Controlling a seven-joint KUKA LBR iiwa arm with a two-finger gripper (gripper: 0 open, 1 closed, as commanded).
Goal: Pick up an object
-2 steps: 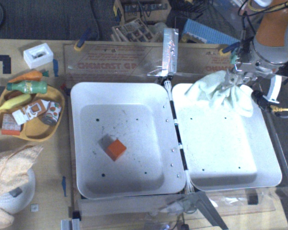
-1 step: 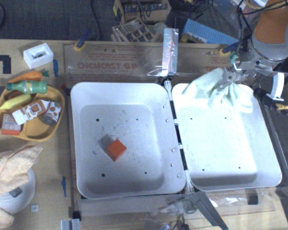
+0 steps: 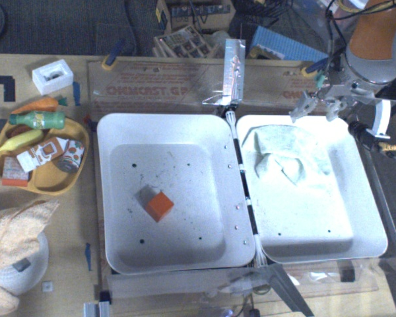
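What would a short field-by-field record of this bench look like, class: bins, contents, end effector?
left bin: holds one orange block
right bin: holds a pale crumpled cloth
end effector: above the right bin's far edge, holding nothing
block to end effector: apart, in different bins
task status: no object picked up yet

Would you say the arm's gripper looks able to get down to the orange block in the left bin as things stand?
Probably yes. The orange block lies alone on the left bin's floor, away from the walls, with nothing over it. The gripper hangs above the right bin's far edge.
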